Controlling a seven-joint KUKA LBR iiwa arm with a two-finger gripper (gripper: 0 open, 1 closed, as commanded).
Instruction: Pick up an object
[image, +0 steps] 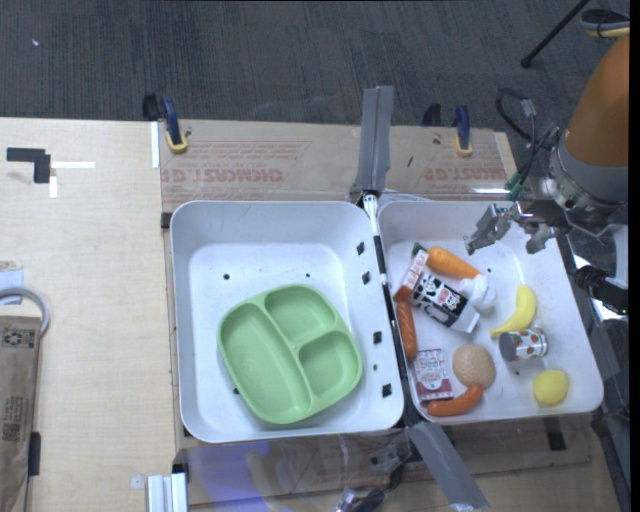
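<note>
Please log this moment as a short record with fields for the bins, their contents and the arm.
left bin: one green tray with three compartments
right bin: carrot, milk carton, banana, lemon, bread roll, two sausages, small can, packet
gripper: above the right bin's far edge, holding nothing visible
task state: nothing picked up yet
</note>
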